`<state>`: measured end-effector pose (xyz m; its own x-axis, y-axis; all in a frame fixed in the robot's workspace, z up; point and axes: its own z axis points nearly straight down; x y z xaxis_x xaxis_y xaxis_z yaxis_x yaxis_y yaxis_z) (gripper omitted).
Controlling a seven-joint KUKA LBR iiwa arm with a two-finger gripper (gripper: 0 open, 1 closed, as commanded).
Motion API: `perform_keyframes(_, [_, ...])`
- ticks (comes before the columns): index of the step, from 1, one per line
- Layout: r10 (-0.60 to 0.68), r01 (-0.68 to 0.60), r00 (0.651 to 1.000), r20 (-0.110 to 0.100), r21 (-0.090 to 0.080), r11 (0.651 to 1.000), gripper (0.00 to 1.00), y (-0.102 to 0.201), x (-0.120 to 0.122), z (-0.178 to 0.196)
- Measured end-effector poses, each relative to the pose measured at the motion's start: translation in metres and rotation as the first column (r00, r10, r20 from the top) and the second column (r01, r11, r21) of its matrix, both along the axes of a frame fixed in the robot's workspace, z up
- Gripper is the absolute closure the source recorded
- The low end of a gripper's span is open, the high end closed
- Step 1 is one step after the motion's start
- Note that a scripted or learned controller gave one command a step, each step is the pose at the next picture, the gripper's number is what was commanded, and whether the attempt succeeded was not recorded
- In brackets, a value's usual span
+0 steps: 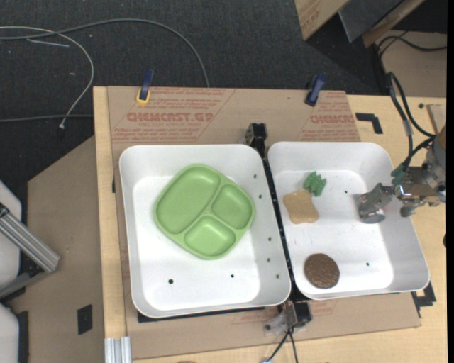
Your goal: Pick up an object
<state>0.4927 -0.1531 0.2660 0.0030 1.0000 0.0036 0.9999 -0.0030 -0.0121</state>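
Three small objects lie in your right bin (404, 266), none of them held.

A brown disc (322, 271) sits near the front, with a tan piece (301, 206) and a green piece (315, 183) touching toward the back-left. Your gripper (372, 206) hangs over the bin's right side; the green divided plate (204, 210) lies in the left bin (142, 276).

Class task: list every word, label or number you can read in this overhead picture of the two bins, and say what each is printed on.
"CHEMCAST GP": red print on the brown board behind the left bin, with smaller red lines around it too blurred to read.
"CHEMCAST": red print, partly cut off, on the same board behind the right bin; the rest is unreadable.
Cardboard box at the top edge: dark marks, too small to read.
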Motion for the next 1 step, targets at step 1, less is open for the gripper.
perform_keyframes(1, [0.003, -0.003, 1.000, 0.010, -0.003, 1.000, 0.00, 0.0002, 0.0020, 0.0049])
